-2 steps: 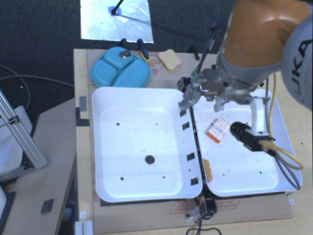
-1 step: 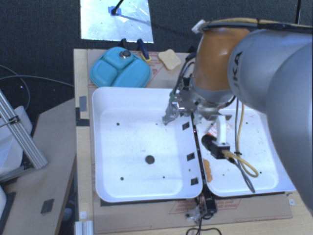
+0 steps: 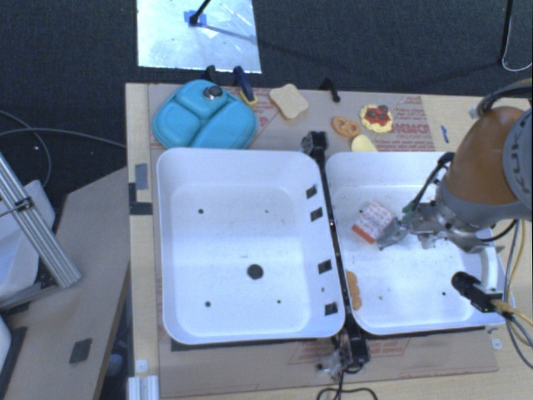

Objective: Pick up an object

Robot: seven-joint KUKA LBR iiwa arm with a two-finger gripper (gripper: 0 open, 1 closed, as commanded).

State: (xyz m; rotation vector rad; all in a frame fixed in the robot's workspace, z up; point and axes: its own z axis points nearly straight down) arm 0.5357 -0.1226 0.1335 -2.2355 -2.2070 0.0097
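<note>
Toward the 9 o'clock side of the right shallow white plastic bin (image 3: 433, 167) lies a small red-and-white patterned packet (image 3: 371, 222), flat on the bin floor. Just beside it, at its 4 o'clock, sits the grey two-finger end effector (image 3: 391, 237); whether it is open or closed cannot be told. No object is visible between its tips. A small orange biscuit-shaped item (image 3: 353, 289) rests against the same bin's wall at 7 o'clock. The left shallow white plastic bin (image 3: 179, 169) adjoins at 9 o'clock. On the desk (image 3: 433, 115) beyond the bins, at 12 o'clock, lie a blue compartmented plastic tray (image 3: 204, 117), a toast-shaped slice (image 3: 289, 101) and a red-topped round toy pizza (image 3: 376, 117).
</note>
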